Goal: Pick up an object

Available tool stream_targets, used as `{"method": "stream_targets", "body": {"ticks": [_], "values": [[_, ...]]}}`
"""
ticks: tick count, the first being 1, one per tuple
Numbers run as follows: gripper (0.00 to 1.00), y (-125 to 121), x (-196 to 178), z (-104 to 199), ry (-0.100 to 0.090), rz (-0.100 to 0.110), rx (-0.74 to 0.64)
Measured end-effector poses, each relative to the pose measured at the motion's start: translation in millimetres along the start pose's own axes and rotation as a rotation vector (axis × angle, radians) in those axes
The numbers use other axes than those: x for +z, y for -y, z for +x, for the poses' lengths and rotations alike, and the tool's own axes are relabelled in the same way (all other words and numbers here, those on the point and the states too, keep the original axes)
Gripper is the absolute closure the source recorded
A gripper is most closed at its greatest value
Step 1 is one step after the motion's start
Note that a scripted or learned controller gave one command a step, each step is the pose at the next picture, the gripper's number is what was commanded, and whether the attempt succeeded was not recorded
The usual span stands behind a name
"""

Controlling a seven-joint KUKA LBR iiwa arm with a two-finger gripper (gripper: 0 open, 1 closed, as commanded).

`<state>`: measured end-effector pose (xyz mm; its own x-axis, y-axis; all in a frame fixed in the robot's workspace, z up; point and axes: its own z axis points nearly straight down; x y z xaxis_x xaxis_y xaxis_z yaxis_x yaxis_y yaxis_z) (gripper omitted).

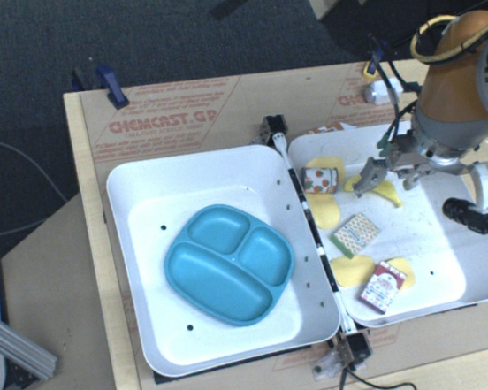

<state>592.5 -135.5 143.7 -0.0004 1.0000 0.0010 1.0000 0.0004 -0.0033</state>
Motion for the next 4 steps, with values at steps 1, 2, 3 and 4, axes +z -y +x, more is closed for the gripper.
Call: {"method": "stream_targets", "body": {"ticks": [1,2,3,4], "values": [[0.00,-53.1,59.7,-29.5,0.002,-0.003,0.000],[0.00,-14.6,58.9,-53.5,0.001,-0.002,0.001],[0.00,39.6,59.5,-49.7,0.000,-0.001,0.001],[1.00,38.9,49.3,-49.6,0.001,-0.004,0.001]]}}
